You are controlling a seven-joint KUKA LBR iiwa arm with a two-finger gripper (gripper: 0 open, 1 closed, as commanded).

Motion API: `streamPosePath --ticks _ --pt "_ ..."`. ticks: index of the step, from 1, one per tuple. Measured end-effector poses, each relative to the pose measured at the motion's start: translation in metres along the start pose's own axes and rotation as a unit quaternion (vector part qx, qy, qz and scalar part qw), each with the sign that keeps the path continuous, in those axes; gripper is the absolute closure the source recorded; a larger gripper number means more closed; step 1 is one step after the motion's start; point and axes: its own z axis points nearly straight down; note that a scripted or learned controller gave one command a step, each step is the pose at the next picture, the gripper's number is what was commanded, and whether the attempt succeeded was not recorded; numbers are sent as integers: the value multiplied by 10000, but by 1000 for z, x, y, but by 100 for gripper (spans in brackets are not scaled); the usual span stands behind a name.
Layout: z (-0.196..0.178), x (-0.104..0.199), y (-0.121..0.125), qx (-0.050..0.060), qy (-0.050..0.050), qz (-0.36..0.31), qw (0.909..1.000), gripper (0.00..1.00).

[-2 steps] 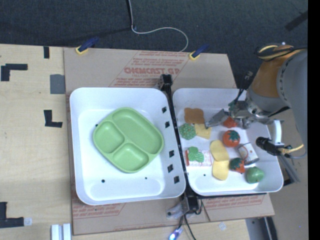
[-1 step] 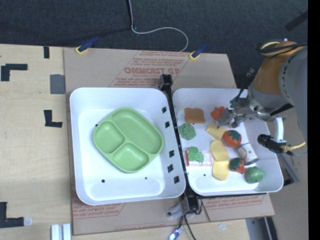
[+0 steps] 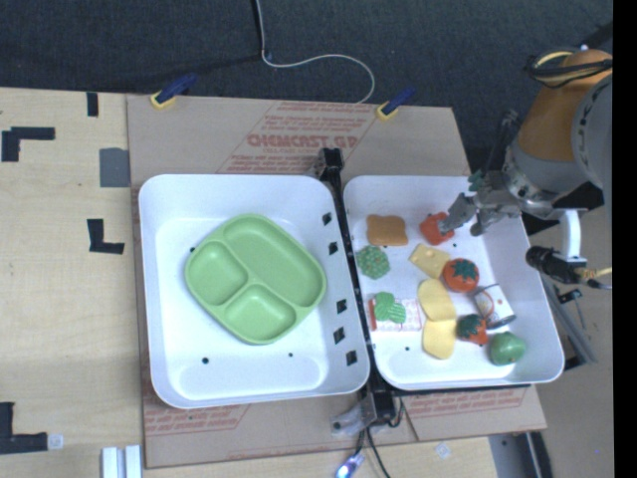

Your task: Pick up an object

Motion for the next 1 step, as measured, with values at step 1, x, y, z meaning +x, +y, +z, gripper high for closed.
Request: streamPosePath --ticks 1 --pt "-52 -1 11 2 0 3 10000 100"
